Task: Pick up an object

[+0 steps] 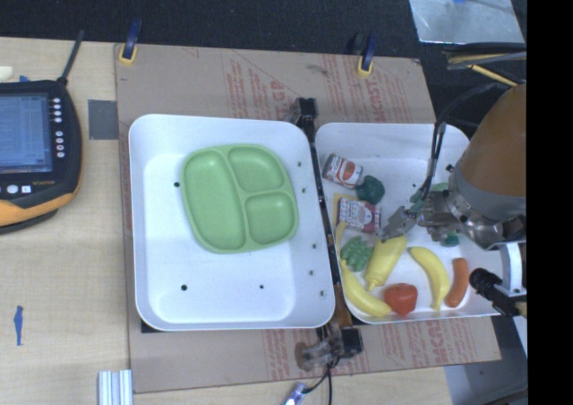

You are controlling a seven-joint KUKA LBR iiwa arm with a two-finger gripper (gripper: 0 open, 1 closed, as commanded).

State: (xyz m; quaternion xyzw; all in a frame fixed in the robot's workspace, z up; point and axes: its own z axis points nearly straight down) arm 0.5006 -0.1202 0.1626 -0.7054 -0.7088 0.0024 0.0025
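Gripper (400, 222) hangs low over the right bin (394, 136), just above the yellow mustard bottle (385, 261), and whether it is open or holding anything cannot be made out from this angle. That bottle lies flat with its long axis slanting, cap end toward the gripper, base toward the red tomato (402, 297) just beyond it.

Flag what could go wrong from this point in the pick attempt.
1. The tool sits low in the right bin amid crowded toy food; the yellow bottle, a small packet and the green broccoli lie close together, so it may nudge or catch a neighbour.
2. A banana, carrot and tomato lie near the arm, which could sweep them.
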